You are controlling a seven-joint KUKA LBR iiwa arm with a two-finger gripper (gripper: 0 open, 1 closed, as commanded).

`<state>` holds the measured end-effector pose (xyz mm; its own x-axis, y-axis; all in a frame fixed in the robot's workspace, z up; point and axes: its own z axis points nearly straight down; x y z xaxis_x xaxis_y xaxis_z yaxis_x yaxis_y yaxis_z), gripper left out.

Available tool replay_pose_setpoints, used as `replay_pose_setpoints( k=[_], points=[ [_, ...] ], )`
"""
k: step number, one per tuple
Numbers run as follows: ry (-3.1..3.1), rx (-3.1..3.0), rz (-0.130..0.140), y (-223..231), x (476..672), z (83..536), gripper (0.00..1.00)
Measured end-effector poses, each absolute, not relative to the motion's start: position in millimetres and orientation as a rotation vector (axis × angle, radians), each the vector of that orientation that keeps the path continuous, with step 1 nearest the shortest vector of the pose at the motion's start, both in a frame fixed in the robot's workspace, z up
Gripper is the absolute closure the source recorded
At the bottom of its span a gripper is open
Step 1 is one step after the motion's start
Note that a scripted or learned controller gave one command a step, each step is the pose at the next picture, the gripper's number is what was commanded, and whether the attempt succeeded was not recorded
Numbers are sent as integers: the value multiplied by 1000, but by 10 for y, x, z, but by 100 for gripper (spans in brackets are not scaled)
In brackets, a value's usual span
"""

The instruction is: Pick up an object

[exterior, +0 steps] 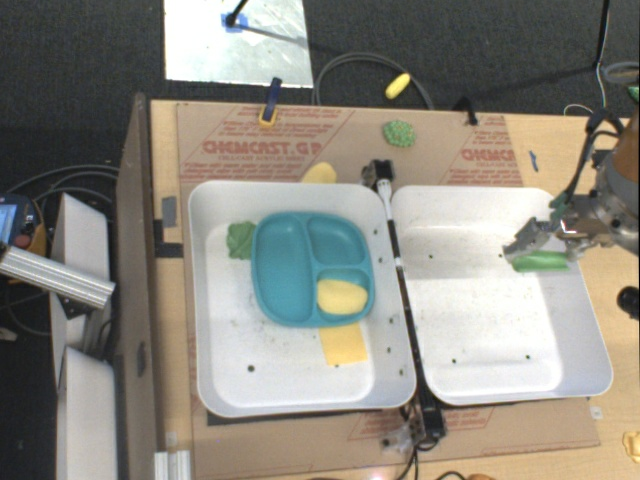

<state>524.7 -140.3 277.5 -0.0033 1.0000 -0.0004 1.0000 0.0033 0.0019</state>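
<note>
In the left bin [215, 368], nearest the camera, a yellow slice [345, 346] lies flat beside a teal divided plate [290, 268] holding a yellow lump [342, 296]. Farther right, in the right bin [480, 368], a green stick [542, 261] lies just under the gripper [530, 240]; how far the gripper is open I cannot tell. A good pick likely means centring over the stick, across its short axis, before descending.
</note>
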Motion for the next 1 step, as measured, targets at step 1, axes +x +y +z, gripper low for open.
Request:
replay_pose_setpoints(
  k=[1],
  points=[
    [2217,2218,0,-1984,5725,2443,0]
  ],
)
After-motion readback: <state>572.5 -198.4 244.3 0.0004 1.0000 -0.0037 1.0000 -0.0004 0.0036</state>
